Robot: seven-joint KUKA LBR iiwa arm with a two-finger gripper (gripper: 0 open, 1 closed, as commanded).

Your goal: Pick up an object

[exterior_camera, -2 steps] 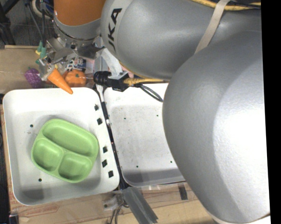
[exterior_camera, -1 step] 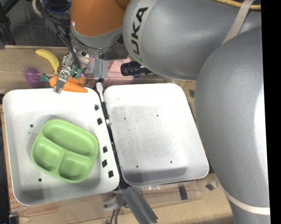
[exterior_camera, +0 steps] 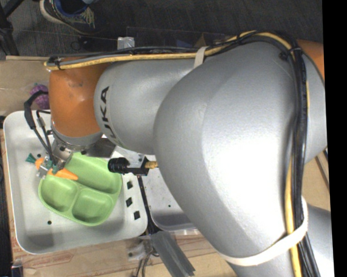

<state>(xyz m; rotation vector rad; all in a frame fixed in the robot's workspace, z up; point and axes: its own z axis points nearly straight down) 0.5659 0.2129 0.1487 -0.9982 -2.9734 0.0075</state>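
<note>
An orange carrot-like piece [exterior_camera: 65,174] lies on the left rim of the green divided tray [exterior_camera: 84,193] in the left white bin [exterior_camera: 22,228]. My claw [exterior_camera: 51,163] hangs touching or just above it; its opening I cannot tell. A purple object [exterior_camera: 40,99] lies on the desk [exterior_camera: 10,79] beyond the bin.

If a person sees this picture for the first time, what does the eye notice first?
First comes the big grey arm, which covers most of the right and centre, with its orange band at upper left. Next comes the bright green divided tray in the left white bin, with a small orange carrot-like piece at its upper edge.
</note>
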